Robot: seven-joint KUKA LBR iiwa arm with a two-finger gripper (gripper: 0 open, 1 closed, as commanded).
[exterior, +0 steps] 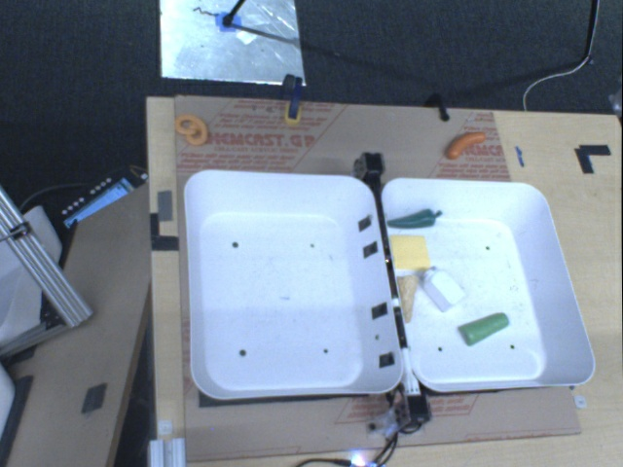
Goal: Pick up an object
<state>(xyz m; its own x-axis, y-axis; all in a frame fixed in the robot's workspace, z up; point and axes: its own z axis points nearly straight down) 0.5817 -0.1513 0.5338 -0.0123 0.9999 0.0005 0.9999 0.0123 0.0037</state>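
I cannot tell the hand's state; best target is the green cylinder [484, 328], lying apart in the right bin [560, 261].

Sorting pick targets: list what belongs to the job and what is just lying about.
Job: green pepper, yellow block, white block, green cylinder, all in the right bin.
Lying about: orange sausage, pretzel, clamp, left bin.

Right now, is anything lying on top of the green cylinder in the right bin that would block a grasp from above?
Nothing visible does. The green cylinder lies alone on the floor of the right bin, apart from the white block and the yellow piece, with nothing over it.
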